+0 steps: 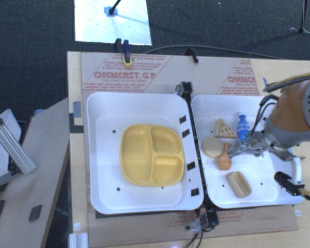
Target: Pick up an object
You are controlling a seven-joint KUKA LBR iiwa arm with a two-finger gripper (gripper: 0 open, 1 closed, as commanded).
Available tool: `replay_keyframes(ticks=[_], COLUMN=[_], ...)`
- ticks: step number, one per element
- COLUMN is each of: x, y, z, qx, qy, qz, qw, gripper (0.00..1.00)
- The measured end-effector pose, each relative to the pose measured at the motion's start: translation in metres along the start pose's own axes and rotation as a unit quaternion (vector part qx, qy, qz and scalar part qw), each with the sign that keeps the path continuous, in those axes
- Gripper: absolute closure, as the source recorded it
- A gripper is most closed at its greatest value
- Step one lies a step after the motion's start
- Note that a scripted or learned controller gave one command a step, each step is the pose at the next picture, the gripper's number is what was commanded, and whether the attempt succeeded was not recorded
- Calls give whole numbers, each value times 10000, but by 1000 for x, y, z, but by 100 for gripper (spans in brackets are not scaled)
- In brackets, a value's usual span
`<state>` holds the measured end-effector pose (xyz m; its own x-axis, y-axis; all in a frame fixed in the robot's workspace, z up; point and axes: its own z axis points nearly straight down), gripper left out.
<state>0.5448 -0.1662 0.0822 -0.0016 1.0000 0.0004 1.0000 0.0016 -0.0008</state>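
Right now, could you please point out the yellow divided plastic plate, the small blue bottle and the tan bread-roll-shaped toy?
Yellow divided plastic plate (135,154): camera view, on its large left compartment.
Small blue bottle (242,128): camera view, on its body.
Tan bread-roll-shaped toy (239,184): camera view, on its top middle.

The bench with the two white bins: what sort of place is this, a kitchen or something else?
Probably a robotics lab, not a kitchen. A grey and orange robot arm reaches over the right bin, which holds toy food, and the left bin holds a yellow divided plate.

Yellow divided plastic plate (151,154) in white shallow bin (101,138); blue small bottle (242,126), tan bread-shaped piece (238,184), orange-banded grey robot arm (295,112).
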Motion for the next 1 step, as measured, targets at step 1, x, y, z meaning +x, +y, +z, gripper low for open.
replay_keyframes(ticks=[1], x=[-1], y=[1], z=[-13], qx=[-22], qy=[-10], qz=[-4], qw=[10000], gripper=[100])
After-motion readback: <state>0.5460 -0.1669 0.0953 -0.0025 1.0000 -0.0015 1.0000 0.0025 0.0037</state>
